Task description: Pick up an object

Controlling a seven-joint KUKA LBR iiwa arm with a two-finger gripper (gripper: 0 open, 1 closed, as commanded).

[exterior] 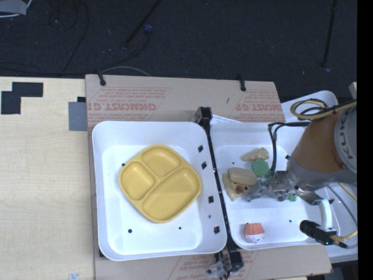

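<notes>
The jaws (pixel 256 192) sit low in the right bin (pixel 274 229) beside the tan food pieces (pixel 240 178); whether they are spread or pressed together I cannot tell; nothing looks lifted, so the pick remains undone.

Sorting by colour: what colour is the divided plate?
Yellow; the plate shows best in the camera view.

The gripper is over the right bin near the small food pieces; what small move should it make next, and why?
Probably a short descent onto the tan piece. The gripper sits low in the right bin, close beside that piece, and no object shows between its fingers. The green piece and the yellow piece crowd it, so a slow, straight drop seems safest.
</notes>
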